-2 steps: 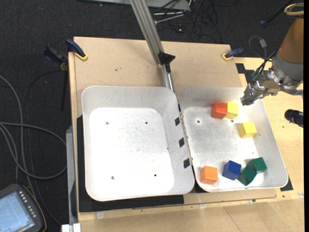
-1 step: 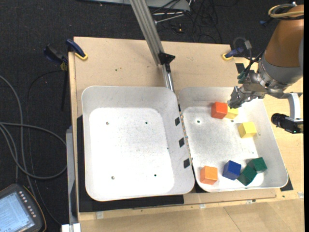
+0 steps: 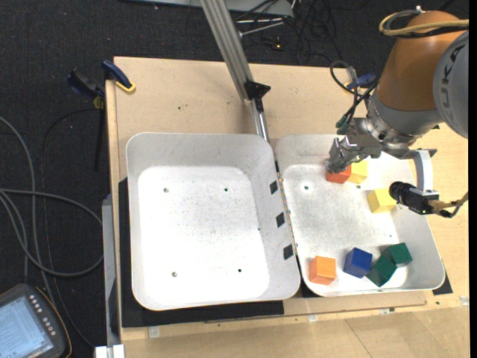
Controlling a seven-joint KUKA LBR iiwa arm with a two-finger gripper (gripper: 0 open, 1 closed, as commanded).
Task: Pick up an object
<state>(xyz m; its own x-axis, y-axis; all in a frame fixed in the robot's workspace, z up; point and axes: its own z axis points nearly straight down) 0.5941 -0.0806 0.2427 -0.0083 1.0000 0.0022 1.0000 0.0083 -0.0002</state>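
My gripper (image 3: pixel 341 159) reaches down into the far part of the right bin (image 3: pixel 313 222), right over a red-orange block (image 3: pixel 337 175) that peeks out under it. A yellow block (image 3: pixel 359 171) lies just to the right of that one, touching or almost touching it. Another yellow block (image 3: pixel 380 200) sits further right. Along the near edge lie an orange block (image 3: pixel 323 269), a blue block (image 3: pixel 358 262) and two green blocks (image 3: pixel 400 253) (image 3: pixel 382 270).
The left bin (image 3: pixel 197 222) stands beside the right one, with a row of black clips (image 3: pixel 282 218) along the shared edge. A metal pole (image 3: pixel 231 43) slants up from the back of the bench. Blue clamps (image 3: pixel 89 84) sit at the bench's far left corner.
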